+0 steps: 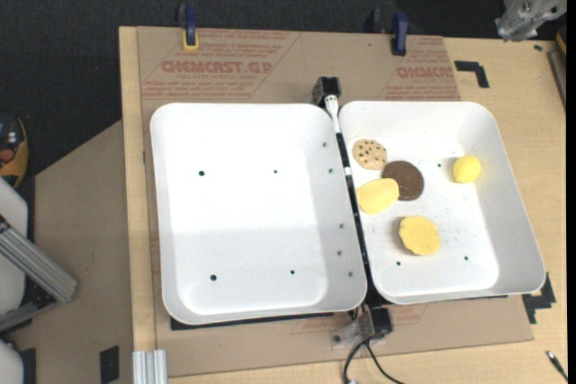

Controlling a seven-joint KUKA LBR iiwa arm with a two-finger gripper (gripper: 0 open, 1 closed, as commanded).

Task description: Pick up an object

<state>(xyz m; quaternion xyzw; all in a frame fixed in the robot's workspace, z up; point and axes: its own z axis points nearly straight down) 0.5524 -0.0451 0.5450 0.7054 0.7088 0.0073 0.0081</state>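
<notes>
Cable (360, 364) trails off the near edge, running up to a small black clip (373, 319) that sits at the near end of the seam between the two bins. The left bin (243, 211) lies beside the right bin (490, 234), their inner rims touching, and each white floor carries a few small dark dots.

All the pickable things are in the right bin, gathered toward its left half. Nearest is a flat yellow disc (419, 236). Just beyond it a yellow oblong piece (378, 194) lies against a dark brown cookie (404, 179) — the two touch. A chocolate-chip cookie (369, 154) sits just behind them, close to the seam. A small yellow ball (466, 169) rests apart, to the right of the brown cookie.

Farther on, another black clip (326, 90) holds the far end of the seam. Two blue clamps (188, 18) (400, 30) stand at the far edge of the brown printed sheet (270, 58) that covers the tabletop under both bins.

At the far right corner the grey pincer (533, 3) hangs well away from the bins — whether it is wide or narrow I cannot tell, and nothing shows in its grasp.
</notes>
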